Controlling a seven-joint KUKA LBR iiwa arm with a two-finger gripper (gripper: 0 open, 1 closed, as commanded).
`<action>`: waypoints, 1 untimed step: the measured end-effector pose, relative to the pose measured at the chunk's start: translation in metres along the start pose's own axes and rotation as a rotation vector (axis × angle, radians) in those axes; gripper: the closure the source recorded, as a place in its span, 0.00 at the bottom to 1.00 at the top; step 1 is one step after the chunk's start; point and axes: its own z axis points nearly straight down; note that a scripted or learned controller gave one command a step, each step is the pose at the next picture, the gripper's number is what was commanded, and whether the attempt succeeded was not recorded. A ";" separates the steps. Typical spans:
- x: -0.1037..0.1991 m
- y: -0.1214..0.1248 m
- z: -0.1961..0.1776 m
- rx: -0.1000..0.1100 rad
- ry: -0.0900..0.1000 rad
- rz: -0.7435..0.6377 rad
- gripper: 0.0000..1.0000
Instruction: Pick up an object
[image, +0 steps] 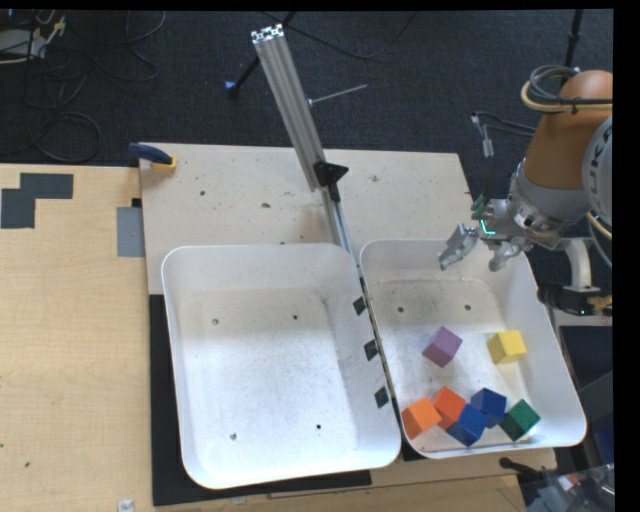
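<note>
— While the arm (565, 150) reaches in from the right, what stands under item one, the gripper?

— Gripper (478, 252): poised above the far rim of the right bin (545, 330), near its back edge. Two fingers, spread apart, nothing between them. Grey wrist, orange band above it.

— Item two, the bins?

— Two shallow white bins side by side. Left bin (200, 300): speckled floor, a few dark spots. The right bin carries all the blocks.

— List the blocks, please.

— Purple block (441, 346): mid-floor of the right bin, standing alone. Yellow block (507, 346): to its right, near the bin's right wall, apart from the others. Then a cluster at the near edge: orange block (421, 416), leftmost; red-orange block (449, 405), touching it; two blue blocks, one nearer the front (467, 427) and one behind it (489, 403), pressed together; green block (520, 419), rightmost, just beside the blues.

— Relation of gripper to stock?

— Well apart from every block; the purple and yellow ones lie closest, both toward the near side from the fingers.

— Sundries?

— Slanted aluminium bar (297, 115) with a checkered tip, running down to the seam between the bins. Small black tabs (371, 348) along that seam. A blue-and-yellow clamp (152, 155) at the board's far left corner. Dark cables (60, 110) on the floor beyond.
</note>
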 end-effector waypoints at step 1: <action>0.000 0.001 -0.003 -0.004 -0.002 -0.003 0.00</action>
